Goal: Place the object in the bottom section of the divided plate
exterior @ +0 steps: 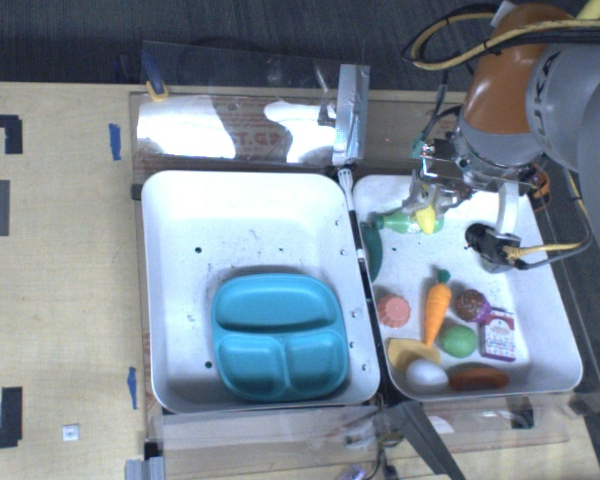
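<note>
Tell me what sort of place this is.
Likely a robotics lab test bench: a robot arm reaches over two white bins, one holding a blue divided plate, the other toy food such as a carrot.

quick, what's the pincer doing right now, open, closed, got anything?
Pincer: down in the right bin at the yellow and green toy; open or closed, and any hold, cannot be told.

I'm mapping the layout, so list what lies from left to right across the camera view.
Blue divided plate in the left bin → round pink piece → carrot → pink carton, in the right bin. Farther back, the claw hangs over a yellow-green toy.
</note>
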Robot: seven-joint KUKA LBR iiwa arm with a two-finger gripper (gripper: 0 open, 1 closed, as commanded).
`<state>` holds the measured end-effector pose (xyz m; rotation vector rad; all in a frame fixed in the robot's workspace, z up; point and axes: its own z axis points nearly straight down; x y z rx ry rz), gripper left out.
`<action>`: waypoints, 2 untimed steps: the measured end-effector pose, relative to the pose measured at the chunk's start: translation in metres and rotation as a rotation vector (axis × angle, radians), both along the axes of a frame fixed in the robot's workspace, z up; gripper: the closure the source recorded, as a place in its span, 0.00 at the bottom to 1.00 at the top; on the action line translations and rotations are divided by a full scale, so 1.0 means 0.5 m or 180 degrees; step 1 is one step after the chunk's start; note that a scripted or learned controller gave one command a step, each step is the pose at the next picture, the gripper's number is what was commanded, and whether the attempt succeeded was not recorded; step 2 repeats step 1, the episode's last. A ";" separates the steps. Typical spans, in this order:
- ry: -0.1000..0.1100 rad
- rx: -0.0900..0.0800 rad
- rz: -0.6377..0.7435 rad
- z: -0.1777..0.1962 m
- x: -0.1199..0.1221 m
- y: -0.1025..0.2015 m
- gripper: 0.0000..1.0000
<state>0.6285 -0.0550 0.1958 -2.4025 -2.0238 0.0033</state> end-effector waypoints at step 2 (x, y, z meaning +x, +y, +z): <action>0.0007 0.0011 0.0183 -0.024 -0.022 0.161 1.00</action>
